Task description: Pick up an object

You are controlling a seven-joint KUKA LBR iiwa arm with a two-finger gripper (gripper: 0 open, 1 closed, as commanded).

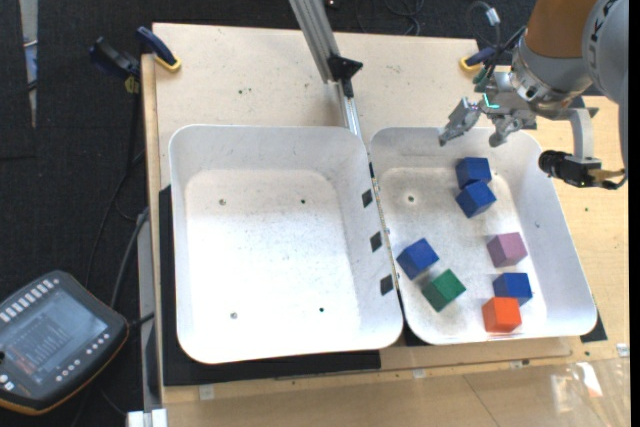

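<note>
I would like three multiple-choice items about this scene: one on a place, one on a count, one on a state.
1. Which bin holds the blocks?
A. left bin
B. right bin
C. both

2. How many blue blocks are there?
A. two
B. three
C. four

3. How does the gripper stand?
A. above the bin's far end, carrying no block
B. gripping the green block
C. resting on the orange block

Key: 1 B, all blocks lie in the right bin. 2 C, blue blocks. 3 A, the gripper hangs near the far rim with no block in it.
</note>
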